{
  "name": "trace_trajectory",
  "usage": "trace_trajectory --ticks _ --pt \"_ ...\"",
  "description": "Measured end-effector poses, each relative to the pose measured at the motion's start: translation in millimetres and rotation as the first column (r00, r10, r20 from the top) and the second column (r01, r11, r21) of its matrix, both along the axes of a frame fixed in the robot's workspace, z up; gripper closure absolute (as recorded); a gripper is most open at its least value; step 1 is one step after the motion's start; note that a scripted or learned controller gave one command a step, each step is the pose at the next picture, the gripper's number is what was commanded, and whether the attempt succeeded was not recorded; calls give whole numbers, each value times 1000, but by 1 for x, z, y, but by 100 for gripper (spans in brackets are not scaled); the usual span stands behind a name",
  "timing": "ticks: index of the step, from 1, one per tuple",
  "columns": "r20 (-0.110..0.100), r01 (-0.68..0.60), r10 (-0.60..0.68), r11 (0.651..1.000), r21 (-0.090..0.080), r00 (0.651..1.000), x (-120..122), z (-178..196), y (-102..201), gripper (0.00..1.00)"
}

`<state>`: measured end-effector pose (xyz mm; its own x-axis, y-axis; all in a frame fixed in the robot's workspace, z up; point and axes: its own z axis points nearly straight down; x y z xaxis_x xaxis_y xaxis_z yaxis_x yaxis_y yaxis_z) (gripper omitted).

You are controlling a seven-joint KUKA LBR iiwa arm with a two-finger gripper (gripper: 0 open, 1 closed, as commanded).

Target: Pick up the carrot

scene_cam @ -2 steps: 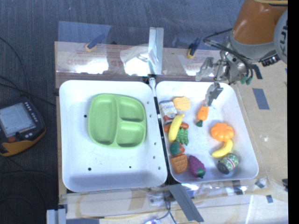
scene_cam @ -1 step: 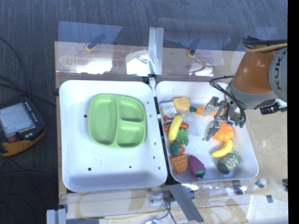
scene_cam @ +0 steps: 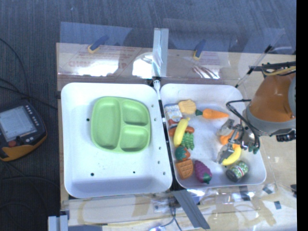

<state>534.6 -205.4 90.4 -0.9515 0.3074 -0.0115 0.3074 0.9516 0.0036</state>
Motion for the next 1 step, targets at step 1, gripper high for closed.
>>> trace_trajectory --ticks 1 --pt "7 -4 4 1000 -3 1000 3 12 1 100"
